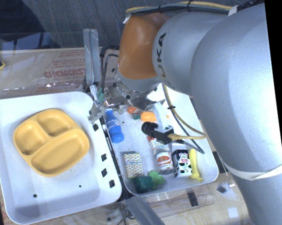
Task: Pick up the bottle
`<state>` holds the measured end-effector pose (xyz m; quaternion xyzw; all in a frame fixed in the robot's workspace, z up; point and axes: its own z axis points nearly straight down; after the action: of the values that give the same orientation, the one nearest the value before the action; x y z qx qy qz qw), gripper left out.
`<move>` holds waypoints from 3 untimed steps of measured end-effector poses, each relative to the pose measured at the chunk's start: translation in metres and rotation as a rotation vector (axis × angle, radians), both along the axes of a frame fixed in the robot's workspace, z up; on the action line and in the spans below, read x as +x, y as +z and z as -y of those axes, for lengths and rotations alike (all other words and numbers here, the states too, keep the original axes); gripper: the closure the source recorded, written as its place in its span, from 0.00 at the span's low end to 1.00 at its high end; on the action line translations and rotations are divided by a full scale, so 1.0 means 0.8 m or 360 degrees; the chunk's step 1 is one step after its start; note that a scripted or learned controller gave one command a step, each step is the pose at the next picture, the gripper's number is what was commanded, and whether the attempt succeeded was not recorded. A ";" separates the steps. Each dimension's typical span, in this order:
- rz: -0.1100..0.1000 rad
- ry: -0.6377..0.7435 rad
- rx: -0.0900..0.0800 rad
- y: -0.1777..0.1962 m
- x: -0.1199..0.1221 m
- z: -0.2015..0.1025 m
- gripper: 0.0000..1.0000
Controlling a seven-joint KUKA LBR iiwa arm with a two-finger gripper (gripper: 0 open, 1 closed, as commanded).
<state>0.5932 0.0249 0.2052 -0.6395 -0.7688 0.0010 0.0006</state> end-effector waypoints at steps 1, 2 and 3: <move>-0.0004 0.0115 0.0001 -0.018 -0.035 0.042 0.00; -0.0003 0.0114 0.0001 -0.018 -0.035 0.043 0.00; 0.0002 0.0355 0.0001 0.084 -0.056 0.044 0.00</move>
<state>0.5482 -0.0105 0.2722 -0.5499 -0.8352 0.0004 0.0002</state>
